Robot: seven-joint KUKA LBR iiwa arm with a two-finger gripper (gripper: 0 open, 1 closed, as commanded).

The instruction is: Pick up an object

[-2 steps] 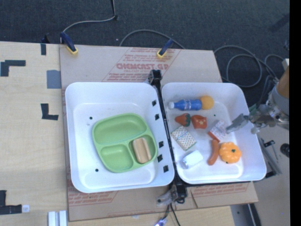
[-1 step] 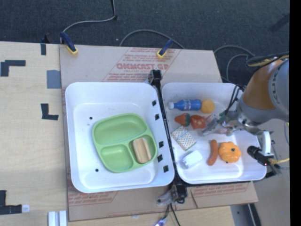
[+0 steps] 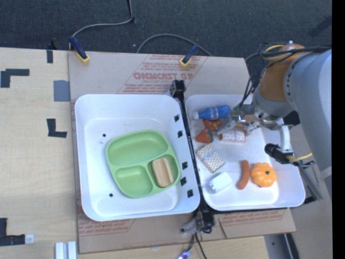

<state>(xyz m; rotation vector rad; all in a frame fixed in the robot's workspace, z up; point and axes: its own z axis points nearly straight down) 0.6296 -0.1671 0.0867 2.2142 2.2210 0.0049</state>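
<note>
Bins: 2 white bins side by side so arm can work from 1 to the other; left bin (image 3: pixel 86 144) has a green tray (image 3: pixel 141 161) w/ a tan block (image 3: pixel 161 171) in its small right compartment.
Right bin (image 3: pixel 288 196): loose pile of candidates, spread out w/ gaps, prob. so a pick can land between them – blue bottle (image 3: pixel 213 113), red-orange item (image 3: pixel 207 131), small white-pink packet (image 3: pixel 233 137), checkered pad (image 3: pixel 210 157), white piece (image 3: pixel 219 182), sausage (image 3: pixel 243 174), orange pumpkin (image 3: pixel 263 175).
Gripper (image 3: pixel 243 120): low over far part of right bin, just beside packet & bottle; open/closed can't tell, nothing seen held.
Task thing: not yet picked; nearest likely target = packet (judgement).
</note>
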